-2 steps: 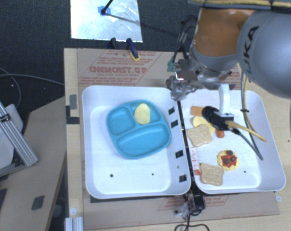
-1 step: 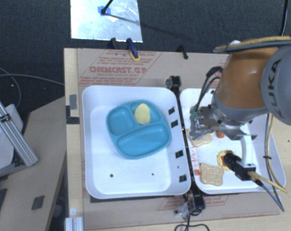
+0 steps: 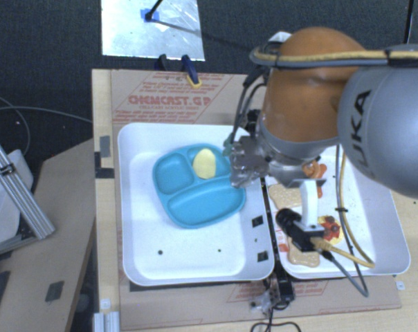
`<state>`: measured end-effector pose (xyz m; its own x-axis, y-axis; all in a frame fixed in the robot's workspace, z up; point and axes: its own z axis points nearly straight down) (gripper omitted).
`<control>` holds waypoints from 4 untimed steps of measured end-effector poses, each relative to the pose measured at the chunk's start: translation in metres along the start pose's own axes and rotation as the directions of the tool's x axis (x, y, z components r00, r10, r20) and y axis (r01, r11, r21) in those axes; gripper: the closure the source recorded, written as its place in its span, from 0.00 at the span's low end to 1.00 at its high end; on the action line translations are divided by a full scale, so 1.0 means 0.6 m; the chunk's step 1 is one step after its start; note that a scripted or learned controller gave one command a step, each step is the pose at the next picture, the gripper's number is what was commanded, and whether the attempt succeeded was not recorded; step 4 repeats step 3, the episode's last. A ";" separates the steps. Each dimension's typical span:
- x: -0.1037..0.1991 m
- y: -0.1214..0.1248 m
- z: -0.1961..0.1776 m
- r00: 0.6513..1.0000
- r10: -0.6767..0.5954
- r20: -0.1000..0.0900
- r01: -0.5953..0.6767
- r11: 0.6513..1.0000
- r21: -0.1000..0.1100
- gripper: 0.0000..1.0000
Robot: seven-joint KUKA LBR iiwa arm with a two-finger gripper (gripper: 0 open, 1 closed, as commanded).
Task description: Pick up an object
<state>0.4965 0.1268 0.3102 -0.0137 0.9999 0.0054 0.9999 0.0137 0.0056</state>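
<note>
Starting on the left: the left bin (image 3: 195, 251) carries a blue divided tray (image 3: 195, 209), and in that tray's small far-right compartment lies a yellow lemon-like piece (image 3: 205, 163). It rests flat in its pocket, nothing gripping it. So nothing looks picked up yet. The lift, and before it the grasp, are both left to do.

Moving right, here's the gripper (image 3: 238, 173), low over the tray's right rim, just beside the yellow piece but apart from it. It seems to be at or touching the rim, though I can't be sure of contact from this angle. How wide it stands, I can't tell; the metal tip is too small and cluttered to read. Nothing visible is held in it.

Above it looms the arm (image 3: 320, 95), covering much of the right bin (image 3: 383, 227). Peeking out there: a tan flat piece (image 3: 285, 198) and some orange-red bits (image 3: 329, 223), all lying loose.
</note>
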 end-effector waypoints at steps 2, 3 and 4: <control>0.086 -0.015 -0.102 1.000 0.006 0.001 -0.006 1.000 0.000 1.00; 0.082 -0.013 -0.117 1.000 0.005 0.004 -0.005 1.000 0.001 1.00; 0.082 -0.013 -0.117 1.000 0.005 0.004 -0.005 1.000 0.001 1.00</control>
